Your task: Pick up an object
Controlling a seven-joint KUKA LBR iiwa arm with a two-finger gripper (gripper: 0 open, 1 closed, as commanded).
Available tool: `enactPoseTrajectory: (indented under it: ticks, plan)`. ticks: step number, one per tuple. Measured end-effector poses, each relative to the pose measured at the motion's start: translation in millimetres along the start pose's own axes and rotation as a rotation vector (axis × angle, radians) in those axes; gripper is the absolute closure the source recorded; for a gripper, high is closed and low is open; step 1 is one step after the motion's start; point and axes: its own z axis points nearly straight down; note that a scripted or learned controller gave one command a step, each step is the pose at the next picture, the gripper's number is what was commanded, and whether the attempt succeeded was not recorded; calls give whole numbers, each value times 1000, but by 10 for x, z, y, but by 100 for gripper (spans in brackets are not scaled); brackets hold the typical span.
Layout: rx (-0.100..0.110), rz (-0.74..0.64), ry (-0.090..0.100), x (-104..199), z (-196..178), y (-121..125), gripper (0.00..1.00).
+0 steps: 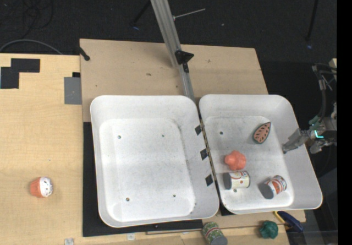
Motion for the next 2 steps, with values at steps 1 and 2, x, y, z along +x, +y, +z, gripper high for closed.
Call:
enactPoseTrajectory:
  ticks: [1,2]
  plan:
    - [-4,1,-1,-3,-17,7,0]
    - [-4,1,-2,20,403,-32,0]
